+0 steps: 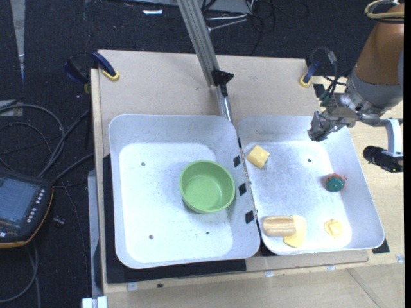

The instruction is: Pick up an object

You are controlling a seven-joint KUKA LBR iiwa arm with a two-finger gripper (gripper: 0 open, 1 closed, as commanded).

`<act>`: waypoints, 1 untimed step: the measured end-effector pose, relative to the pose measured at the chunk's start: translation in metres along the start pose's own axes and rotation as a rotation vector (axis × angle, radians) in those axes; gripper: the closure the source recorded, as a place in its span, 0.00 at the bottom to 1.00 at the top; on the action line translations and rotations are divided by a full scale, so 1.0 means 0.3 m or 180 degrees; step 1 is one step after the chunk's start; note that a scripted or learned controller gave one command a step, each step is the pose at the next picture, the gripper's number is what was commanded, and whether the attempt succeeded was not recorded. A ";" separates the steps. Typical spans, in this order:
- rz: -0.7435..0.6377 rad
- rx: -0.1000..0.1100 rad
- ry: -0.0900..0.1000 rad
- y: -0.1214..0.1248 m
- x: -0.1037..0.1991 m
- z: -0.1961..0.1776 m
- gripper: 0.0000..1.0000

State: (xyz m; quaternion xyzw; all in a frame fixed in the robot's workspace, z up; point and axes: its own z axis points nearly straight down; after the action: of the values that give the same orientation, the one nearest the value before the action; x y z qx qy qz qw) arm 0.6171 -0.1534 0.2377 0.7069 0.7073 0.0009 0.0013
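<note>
Two white bins (128,140) on wooden bench (160,82); blue-yellow clamps (103,66) at back corners; teach pendant (19,207) left on floor.

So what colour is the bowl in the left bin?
Light green bowl, clearest in the camera view.

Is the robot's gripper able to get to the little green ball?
Probably yes. The gripper hangs over the right bin's far side, and the green ball lies in that bin with bare floor between them. Nothing crowds the ball.
</note>
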 end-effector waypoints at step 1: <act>-0.0011 0.0006 0.0005 0.009 0.179 -0.032 1.00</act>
State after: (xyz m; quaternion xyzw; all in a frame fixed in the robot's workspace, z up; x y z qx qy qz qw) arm 0.6198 -0.0996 0.2474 0.7057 0.7085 0.0008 0.0000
